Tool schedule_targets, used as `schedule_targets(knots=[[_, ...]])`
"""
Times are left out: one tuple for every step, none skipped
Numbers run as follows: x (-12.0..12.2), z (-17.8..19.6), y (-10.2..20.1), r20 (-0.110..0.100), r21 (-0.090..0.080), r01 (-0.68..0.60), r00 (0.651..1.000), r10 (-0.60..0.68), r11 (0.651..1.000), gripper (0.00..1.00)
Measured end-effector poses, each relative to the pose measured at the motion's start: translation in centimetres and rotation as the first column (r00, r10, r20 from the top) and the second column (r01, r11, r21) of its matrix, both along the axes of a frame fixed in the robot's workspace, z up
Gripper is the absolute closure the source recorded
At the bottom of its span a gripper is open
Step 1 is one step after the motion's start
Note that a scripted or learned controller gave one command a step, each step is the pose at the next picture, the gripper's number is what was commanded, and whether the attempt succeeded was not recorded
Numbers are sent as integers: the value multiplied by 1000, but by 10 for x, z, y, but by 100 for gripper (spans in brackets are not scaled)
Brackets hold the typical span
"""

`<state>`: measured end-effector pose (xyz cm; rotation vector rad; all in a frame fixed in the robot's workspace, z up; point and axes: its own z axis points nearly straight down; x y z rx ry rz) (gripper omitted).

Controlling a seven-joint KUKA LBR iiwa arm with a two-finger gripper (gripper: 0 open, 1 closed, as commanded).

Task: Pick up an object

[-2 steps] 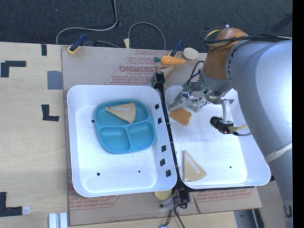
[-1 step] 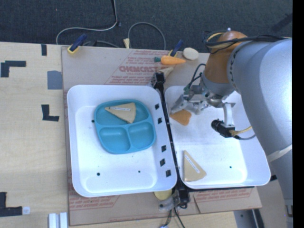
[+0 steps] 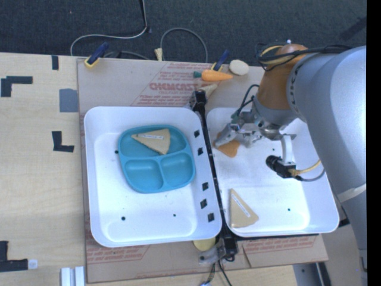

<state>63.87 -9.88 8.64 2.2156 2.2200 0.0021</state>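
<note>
Arm [image 3: 321, 94] reaches in over right bin [image 3: 315, 219]. Gripper [image 3: 233, 137] low in that bin's upper left corner, fingers [image 3: 223, 138] angled toward the divider between bins. Whether fingers are open, closed or gripping: cannot tell at this angle. Small orange-brown piece [image 3: 228, 149] lies directly under and touching the fingertips. Tan wedge [image 3: 241, 209] sits well below the fingers, flat on the bin floor near the front wall. Left of the fingers, across the divider, left bin [image 3: 101, 219] holds blue compartment plate [image 3: 158, 159]; a second tan wedge [image 3: 153, 140] rests in its top section. Beyond the fingers, outside the bins: orange carrot-shaped item [image 3: 215, 75] and a pale egg-shaped item [image 3: 239, 67], close together.
</note>
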Motion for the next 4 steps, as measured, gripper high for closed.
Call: schedule_targets(knots=[[29, -1, -1, -3, 2, -1, 1000, 1, 1000, 0], [3, 0, -1, -1, 0, 1, 1000, -1, 1000, 0], [27, -1, 4, -10, -1, -2, 1000, 2, 1000, 0], [11, 0, 4, -1, 0, 1, 1000, -1, 1000, 0]])
